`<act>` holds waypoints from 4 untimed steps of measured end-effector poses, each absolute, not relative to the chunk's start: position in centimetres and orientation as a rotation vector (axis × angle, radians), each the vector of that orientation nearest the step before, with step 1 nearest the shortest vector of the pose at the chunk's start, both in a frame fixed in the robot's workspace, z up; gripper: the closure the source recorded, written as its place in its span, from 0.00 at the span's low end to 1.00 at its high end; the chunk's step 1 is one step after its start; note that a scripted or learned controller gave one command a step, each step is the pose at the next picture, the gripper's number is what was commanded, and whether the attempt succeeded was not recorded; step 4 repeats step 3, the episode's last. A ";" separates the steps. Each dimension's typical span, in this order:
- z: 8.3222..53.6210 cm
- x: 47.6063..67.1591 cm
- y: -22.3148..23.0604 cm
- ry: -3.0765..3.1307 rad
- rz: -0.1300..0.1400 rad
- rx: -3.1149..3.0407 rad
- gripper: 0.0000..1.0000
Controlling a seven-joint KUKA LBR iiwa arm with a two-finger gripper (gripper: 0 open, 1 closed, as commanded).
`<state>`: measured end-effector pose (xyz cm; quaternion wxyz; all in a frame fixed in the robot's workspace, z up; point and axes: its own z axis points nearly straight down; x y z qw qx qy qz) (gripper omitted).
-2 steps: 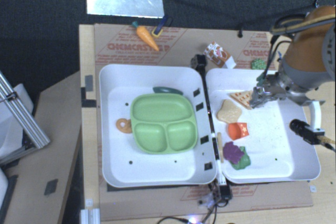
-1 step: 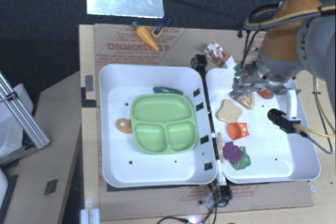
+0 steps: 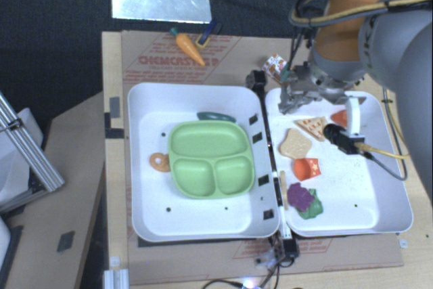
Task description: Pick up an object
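Toast slice (image 3: 295,143) flat in right bin (image 3: 379,206), end effector (image 3: 298,97) near

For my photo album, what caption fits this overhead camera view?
Robot arm's gripper hovers over the right bin of toy food; a green divided plate fills the left bin.

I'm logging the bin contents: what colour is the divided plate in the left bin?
Light green; the divided plate shows plainly in the camera view.

arm (image 3: 399,30): I see it cut off at the right edge;
teal item (image 3: 216,116): mostly hidden behind the green tray (image 3: 210,156);
red piece (image 3: 338,117): partly covered by the wrist
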<state>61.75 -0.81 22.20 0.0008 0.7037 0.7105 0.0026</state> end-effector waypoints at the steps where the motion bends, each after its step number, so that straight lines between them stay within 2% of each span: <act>1: 23.4 63.9 4.4 2.232 0.008 2.210 1.00; 2: 23.3 63.7 6.3 2.228 0.003 2.214 1.00; 4: 23.4 64.4 6.8 2.225 0.004 2.214 1.00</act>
